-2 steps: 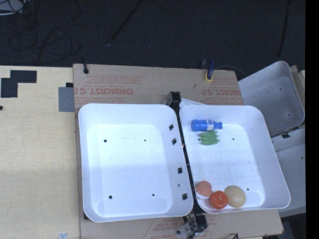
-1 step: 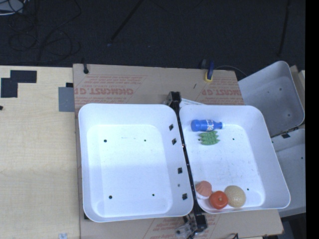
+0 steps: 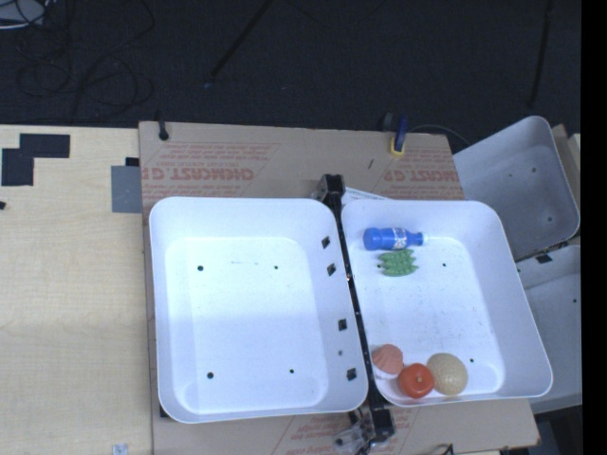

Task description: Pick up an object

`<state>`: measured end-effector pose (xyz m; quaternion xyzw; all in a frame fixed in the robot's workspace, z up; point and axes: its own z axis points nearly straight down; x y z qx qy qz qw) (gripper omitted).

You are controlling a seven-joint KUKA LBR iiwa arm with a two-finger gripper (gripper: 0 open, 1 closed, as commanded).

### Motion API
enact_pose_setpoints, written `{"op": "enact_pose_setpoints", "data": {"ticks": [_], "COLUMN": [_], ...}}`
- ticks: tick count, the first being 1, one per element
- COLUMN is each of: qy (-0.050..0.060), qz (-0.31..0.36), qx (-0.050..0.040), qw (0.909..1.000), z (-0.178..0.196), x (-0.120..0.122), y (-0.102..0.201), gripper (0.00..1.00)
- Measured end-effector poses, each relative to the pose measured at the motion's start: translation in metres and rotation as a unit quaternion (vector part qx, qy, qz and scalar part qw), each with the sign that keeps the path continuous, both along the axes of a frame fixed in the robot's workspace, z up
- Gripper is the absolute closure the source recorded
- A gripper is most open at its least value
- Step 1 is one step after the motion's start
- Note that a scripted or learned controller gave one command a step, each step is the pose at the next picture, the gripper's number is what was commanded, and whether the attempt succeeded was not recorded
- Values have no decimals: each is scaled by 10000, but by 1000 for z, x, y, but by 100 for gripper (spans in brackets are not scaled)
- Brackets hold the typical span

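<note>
Pincer opening, and whatever it might have held, could not be told from the camera view. All the candidates lay in the right bin [image 3: 446, 311].

The blue bottle [image 3: 391, 238] lay on its side by the far wall. It was probably light, stiff and smooth, so best taken across its body. The beige ball [image 3: 447, 373] sat at the near wall, touching a red ball [image 3: 415, 380]. Both looked prone to roll and crowded for a grasp. A green toy [image 3: 398, 263] lay just beside the bottle, and a pink piece [image 3: 387, 358] rested against the divider.

A wooden bench [image 3: 66, 282] bore a cardboard sheet [image 3: 247, 164] under both bins. The left bin [image 3: 247, 320] showed white floor, and a dark floor [image 3: 285, 45] lay beyond.
</note>
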<state>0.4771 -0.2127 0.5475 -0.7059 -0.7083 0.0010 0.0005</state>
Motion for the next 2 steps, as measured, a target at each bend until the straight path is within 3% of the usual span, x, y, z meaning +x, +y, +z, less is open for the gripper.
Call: {"op": "enact_pose_setpoints", "data": {"ticks": [1,2], "qy": [6,12], "qz": [2,24], "qx": [3,1], "qw": [10000,10000], "z": [-1,9], "x": [0,1], "y": [0,1], "gripper": [0,100]}}
